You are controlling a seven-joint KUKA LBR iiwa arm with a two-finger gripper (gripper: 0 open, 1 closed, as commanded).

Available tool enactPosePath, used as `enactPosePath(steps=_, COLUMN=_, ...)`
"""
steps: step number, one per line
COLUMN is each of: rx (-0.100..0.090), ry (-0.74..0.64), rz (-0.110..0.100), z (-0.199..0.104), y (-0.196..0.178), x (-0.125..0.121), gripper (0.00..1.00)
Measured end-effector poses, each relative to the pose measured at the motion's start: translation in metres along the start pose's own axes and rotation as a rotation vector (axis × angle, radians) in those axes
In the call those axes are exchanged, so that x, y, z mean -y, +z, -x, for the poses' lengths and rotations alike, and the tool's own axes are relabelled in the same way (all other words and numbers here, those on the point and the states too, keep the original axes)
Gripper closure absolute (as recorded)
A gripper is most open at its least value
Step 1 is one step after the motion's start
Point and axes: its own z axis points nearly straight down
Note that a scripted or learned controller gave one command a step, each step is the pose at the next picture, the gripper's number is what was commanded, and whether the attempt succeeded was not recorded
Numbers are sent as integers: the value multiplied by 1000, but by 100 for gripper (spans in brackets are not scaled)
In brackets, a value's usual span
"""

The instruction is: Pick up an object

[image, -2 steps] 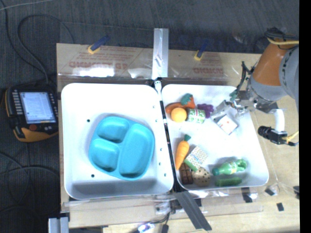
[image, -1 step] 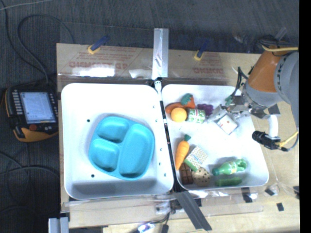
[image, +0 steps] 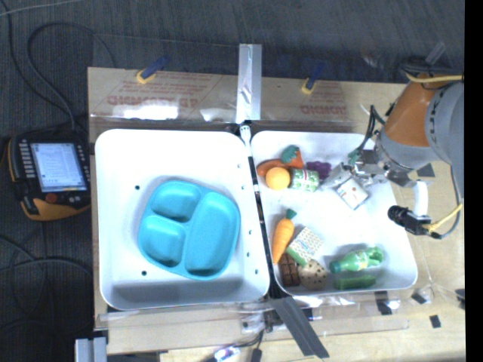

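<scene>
My gripper (image: 352, 181) hangs low over the upper right part of the right bin (image: 392, 236), reaching in from the right. A small white and grey piece sits at its tip, and I cannot make out whether that is part of the gripper or a held object. Just left of it lie a dark purple grape bunch (image: 320, 170), a small green-labelled can (image: 305, 179), an orange fruit (image: 277, 178) and a red-orange toy with a green top (image: 292, 157). Lower in the bin are a carrot (image: 281, 236), a checked white packet (image: 306, 243), a brown waffle-like piece (image: 300, 272) and a green bottle (image: 356, 261).
The left bin (image: 121, 202) holds a blue divided tray (image: 189, 228). A metal divider (image: 248, 89) runs between the bins at the back. A handheld pendant (image: 49, 173) lies off the bench to the left. The arm's grey and orange wrist (image: 419, 127) overhangs the right bin's far corner.
</scene>
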Motion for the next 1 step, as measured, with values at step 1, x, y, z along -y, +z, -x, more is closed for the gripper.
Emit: enactPosePath(steps=1, rx=1, ry=80, rz=-7, z=-3, y=0, x=-7, gripper=0)
